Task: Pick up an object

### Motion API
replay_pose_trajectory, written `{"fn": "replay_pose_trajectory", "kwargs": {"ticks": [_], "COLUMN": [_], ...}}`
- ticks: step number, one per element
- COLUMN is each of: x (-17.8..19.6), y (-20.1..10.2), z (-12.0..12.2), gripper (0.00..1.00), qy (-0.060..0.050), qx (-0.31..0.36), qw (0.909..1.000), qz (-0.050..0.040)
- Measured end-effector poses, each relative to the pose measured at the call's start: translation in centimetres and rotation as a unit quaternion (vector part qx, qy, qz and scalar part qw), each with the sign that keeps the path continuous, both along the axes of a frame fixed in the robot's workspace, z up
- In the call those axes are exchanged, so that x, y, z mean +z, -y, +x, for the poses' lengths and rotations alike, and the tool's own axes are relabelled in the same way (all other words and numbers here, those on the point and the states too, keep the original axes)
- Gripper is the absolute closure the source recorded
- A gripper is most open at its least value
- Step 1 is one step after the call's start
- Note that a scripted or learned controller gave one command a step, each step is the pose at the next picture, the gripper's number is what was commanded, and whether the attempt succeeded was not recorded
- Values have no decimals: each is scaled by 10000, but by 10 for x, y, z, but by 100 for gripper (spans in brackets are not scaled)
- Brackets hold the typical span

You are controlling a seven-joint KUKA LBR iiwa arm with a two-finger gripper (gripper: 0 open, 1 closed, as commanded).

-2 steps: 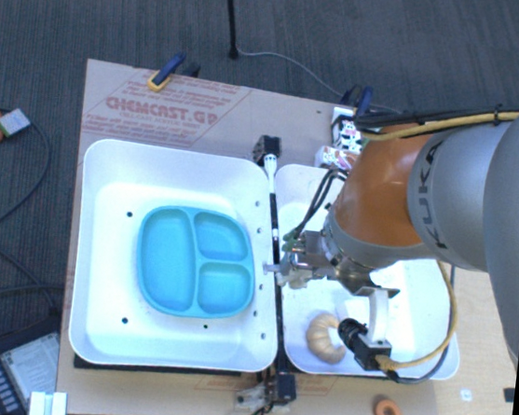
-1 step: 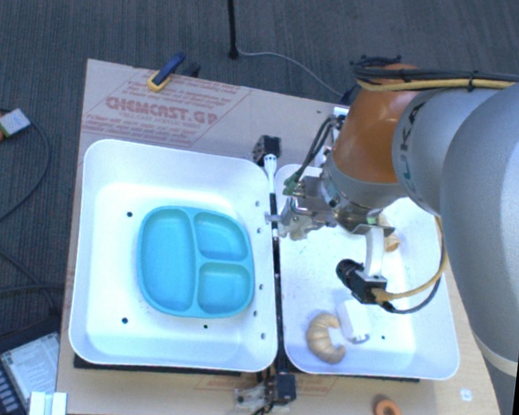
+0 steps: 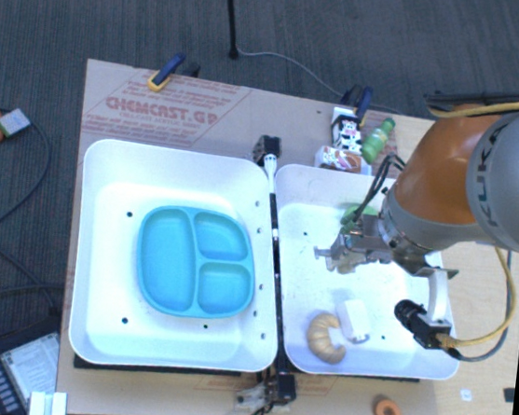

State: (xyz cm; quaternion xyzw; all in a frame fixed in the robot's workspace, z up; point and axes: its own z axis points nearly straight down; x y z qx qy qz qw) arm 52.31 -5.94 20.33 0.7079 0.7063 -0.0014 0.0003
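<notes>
2 white bins (image 3: 189,167) are set on a board. The claw (image 3: 348,253) hangs over the right bin, grip state can't be told. The croissant (image 3: 325,337) lies nearer, slightly left of it.

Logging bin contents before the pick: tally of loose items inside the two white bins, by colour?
Blue: 1, the divided tray in the left bin
Tan: 1, the croissant in the right bin
White: 1, the small block beside the croissant
Total: 3, though the arm hides part of the right bin.
</notes>
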Motion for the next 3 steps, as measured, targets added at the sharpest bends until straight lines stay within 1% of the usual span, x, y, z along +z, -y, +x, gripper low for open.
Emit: {"fn": "replay_pose_trajectory", "kwargs": {"ticks": [1,2,3], "x": [10,-9,-19], "y": [-24,-3,-1], "z": [-40,-16,-4], "gripper": [100,100,100], "qy": [-3,-1,-2], "qx": [11,6,10], "qw": [10000,10000,10000], "qz": [11,5,6]}}
